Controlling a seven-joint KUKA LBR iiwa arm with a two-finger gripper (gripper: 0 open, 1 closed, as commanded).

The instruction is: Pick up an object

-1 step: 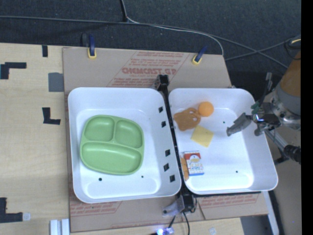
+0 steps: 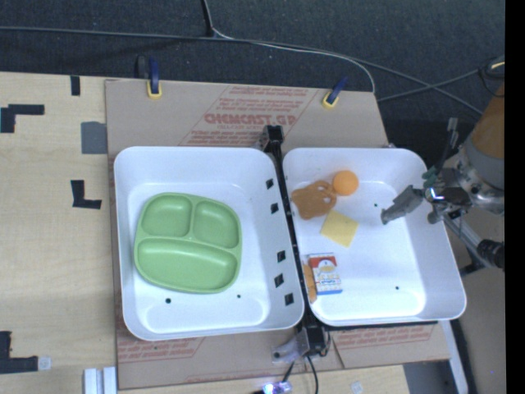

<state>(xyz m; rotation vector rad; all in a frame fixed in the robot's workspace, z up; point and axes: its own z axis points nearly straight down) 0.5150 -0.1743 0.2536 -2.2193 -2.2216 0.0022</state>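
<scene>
The right bin [image 2: 410,302] holds an orange ball [image 2: 345,182], a brown flat piece [image 2: 312,200] touching the ball's left side, a yellow block [image 2: 340,228] just below them, and a small red, white and blue box [image 2: 325,274] near the bin's left wall. My gripper [image 2: 394,212] reaches in over the bin's right part, its tip pointing left and down. It sits to the right of the yellow block and the ball, apart from both, with nothing seen in it.
The left bin [image 2: 189,310] carries a green divided plate [image 2: 189,242]. Black clips [image 2: 280,212] run along the seam between the bins. Cardboard lies under both bins, and cables cross the dark floor behind them.
</scene>
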